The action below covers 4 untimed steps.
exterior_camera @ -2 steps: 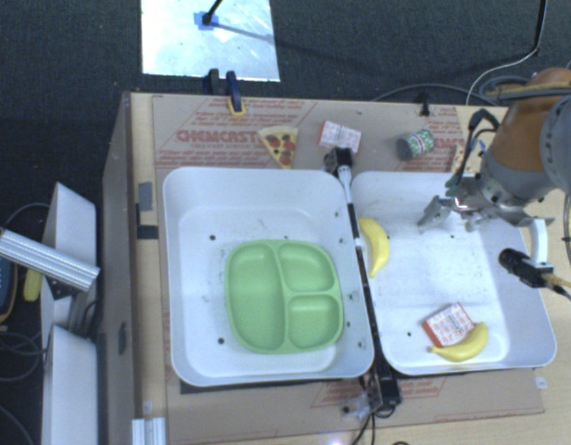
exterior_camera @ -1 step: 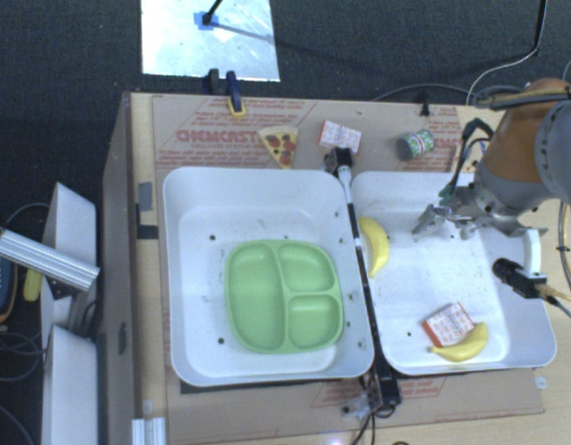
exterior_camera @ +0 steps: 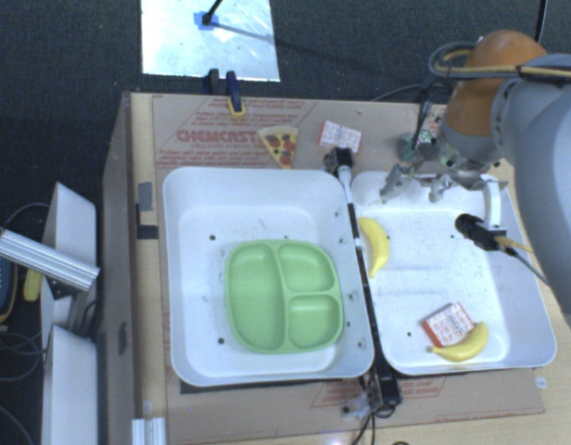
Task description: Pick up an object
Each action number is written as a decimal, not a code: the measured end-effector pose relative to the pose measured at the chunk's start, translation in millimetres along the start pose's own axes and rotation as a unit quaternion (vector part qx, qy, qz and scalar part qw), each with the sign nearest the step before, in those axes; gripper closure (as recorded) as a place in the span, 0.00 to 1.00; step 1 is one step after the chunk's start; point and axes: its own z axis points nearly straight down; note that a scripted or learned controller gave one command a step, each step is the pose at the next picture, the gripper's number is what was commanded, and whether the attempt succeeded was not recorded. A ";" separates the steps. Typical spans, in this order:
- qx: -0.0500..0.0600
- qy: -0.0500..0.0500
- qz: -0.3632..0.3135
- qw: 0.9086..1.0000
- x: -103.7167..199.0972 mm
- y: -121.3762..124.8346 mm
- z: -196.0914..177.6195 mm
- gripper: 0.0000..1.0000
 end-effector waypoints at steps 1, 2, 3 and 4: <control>0.002 0.000 0.002 1.000 9.0 -19.5 52.1 0.00; 0.002 0.000 0.002 1.000 11.7 -77.7 51.6 0.00; 0.002 -0.001 0.003 1.000 -35.6 -161.0 51.5 0.00; 0.001 0.001 0.001 1.000 92.8 -117.9 -49.1 0.00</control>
